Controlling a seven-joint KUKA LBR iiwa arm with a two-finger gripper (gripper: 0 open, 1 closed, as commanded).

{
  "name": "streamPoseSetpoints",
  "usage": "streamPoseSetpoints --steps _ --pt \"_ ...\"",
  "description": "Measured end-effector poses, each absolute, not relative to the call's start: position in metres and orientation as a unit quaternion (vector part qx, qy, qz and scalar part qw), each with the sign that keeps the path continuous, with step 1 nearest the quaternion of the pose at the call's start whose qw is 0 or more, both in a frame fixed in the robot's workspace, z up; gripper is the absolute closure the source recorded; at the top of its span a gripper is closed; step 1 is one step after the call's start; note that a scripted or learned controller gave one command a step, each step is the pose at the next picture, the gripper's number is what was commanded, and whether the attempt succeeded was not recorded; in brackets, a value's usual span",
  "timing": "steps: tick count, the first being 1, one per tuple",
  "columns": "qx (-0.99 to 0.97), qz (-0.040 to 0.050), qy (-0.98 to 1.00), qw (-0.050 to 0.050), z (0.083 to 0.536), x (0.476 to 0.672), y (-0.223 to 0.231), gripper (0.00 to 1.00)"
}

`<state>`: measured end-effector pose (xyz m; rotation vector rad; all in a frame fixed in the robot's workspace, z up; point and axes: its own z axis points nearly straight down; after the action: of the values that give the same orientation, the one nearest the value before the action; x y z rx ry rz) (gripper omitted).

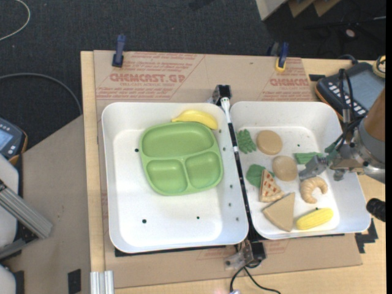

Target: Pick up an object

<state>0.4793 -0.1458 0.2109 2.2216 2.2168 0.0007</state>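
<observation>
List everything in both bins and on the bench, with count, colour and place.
divided plate: 1, green, left bin
banana: 1, yellow, left bin, behind the plate
leafy greens: 3, green, right bin
round buns: 2, tan, right bin centre
pizza slice: 1, red and tan, right bin
croissant: 1, tan, right bin
bread wedge: 1, tan, right bin front
corn cob: 1, yellow, right bin front
clamps: 2, blue, bench rear
hand: 1, grey, over right bin

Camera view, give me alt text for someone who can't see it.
A grey robot arm reaches from the right over the right white bin, its gripper just above a croissant among toy foods: a pizza slice, corn cob and cookies. The left white bin holds a green divided tray and a banana.
</observation>
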Motion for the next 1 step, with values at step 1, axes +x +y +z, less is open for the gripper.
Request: streamPoseSetpoints --steps 1 --pt "0.708 -0.0014 0.706 -0.003 0.0928 0.4779 -0.1535 0.00"
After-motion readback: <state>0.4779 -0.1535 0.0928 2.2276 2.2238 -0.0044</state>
